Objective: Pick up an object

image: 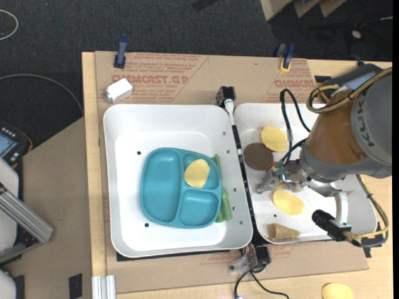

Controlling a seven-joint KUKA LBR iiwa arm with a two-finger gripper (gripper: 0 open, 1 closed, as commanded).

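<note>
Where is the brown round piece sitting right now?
The brown round piece lies in the right bin, near its left wall, just below-left of a yellow disc and up-left of the pincer.

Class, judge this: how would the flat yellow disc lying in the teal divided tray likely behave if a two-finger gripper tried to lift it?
The yellow disc looks thin and flat, so probably light but hard to pinch. It lies against the teal tray divider, so it may slide or tilt.

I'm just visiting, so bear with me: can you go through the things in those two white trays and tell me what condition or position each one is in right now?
Blue divided plate: flat in the left bin.
Yellow piece: resting on the plate.
Green item: tucked beside the plate's edge.
Brown disc: lying in the right bin.
Yellow chips: lying loose.
Gripper: low between them.
</note>
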